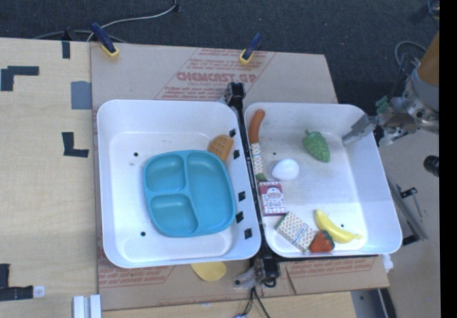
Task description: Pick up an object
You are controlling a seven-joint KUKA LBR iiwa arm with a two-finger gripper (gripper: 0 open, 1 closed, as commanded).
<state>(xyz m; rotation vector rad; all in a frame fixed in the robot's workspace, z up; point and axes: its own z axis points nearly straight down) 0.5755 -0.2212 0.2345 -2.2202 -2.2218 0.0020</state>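
The right bin (371,188) holds a brown sausage (255,123), a green leafy toy (317,146), a white egg (286,169), a small red and white box (271,199), a patterned box (295,231), a banana (335,227) and a strawberry (322,241). My gripper (366,132) hovers over that bin's upper right rim, to the right of the green toy and apart from it. It is open, with nothing between the fingers.
The left bin (114,166) carries a blue divided plate (189,191) and an orange waffle piece (222,146) by the shared wall. A yellow disc (208,271) lies on the cardboard just below the left bin. Clamps hold the cardboard's far edge.
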